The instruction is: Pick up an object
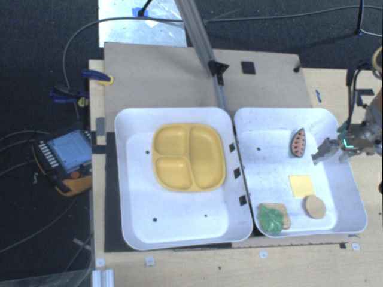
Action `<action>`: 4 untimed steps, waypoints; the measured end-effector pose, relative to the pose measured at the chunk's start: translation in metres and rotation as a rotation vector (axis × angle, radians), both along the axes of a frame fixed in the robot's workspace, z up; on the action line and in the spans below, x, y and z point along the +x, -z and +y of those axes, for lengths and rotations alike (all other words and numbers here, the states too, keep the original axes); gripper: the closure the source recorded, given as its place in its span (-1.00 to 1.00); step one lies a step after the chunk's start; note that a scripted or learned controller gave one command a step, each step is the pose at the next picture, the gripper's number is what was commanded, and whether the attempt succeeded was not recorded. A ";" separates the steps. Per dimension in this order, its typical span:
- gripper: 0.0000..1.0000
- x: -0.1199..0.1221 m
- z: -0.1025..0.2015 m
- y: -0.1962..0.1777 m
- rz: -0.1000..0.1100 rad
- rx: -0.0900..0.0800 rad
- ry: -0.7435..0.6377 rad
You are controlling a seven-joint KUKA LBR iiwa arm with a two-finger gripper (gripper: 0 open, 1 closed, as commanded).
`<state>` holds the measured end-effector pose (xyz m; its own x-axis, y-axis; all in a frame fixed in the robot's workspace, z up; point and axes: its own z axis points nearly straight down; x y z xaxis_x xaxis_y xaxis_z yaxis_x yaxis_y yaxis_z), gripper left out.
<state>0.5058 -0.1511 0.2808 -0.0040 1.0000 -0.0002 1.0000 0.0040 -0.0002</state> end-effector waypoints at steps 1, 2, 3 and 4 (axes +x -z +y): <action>-1.00 0.000 0.000 -0.001 -0.002 0.000 0.000; -1.00 -0.003 0.008 0.046 0.001 0.001 0.002; -1.00 -0.005 0.009 0.088 0.002 0.001 0.003; -1.00 -0.006 0.011 0.129 0.001 0.001 0.003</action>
<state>0.4995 -0.1402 0.1517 -0.0011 1.0000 0.0011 1.0000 0.0011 -0.0014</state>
